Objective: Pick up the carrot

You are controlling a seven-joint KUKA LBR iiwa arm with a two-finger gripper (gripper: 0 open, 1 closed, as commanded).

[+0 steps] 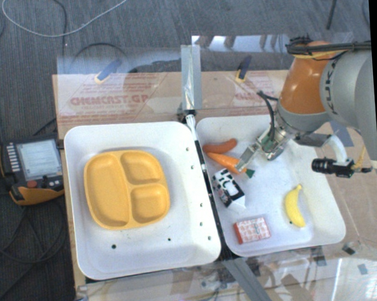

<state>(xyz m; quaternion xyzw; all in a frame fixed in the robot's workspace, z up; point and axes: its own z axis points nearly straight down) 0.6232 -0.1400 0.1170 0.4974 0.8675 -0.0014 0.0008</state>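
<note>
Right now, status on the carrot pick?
Claw low over right bin, at carrot's tip. Carrot lying flat, not lifted. Sausage close behind it, black-and-white carton just in front.

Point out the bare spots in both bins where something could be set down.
Left bin: only the white margin around the yellow tray, widest along the near edge. Right bin: bare floor between the banana and the box, and at the far right corner. Crowded at its far left, where the carrot, sausage and gripper cluster.
</note>
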